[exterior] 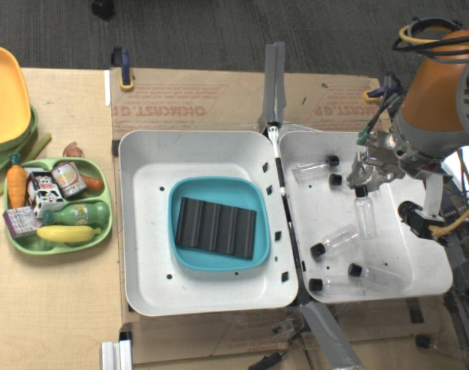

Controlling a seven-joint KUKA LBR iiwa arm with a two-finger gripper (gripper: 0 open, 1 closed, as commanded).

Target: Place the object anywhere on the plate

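We see two shallow white bins side by side on the bench. In the left bin [142, 230] sits a teal plate [180, 206], and a dark grey ribbed block [217, 227] lies flat across its middle, slightly skewed.

The right bin [420, 272] holds several clear plastic vials with black caps. One vial [313, 168] lies near the bin's far left corner, another vial [336, 242] lies tilted toward the middle, and a third vial [377, 274] rests near the front edge. A loose black cap [315, 284] sits by the front left corner.

The grey arm with its orange band [435, 91] reaches in from the right, over the far part of the right bin. Its gripper [362, 182] points down at the bin floor. Directly beneath it stands a further clear vial [366, 214], running from the gripper toward the front of the bin with its black cap up at the fingertips. We cannot tell whether the fingers are spread or closed, nor whether they grip this vial or merely hang over it.

To the left of the bins, a green divided tray [103, 233] carries toy food, including a carrot [16, 185] and a banana [65, 233]. A yellow dish [7, 91] rests behind it.
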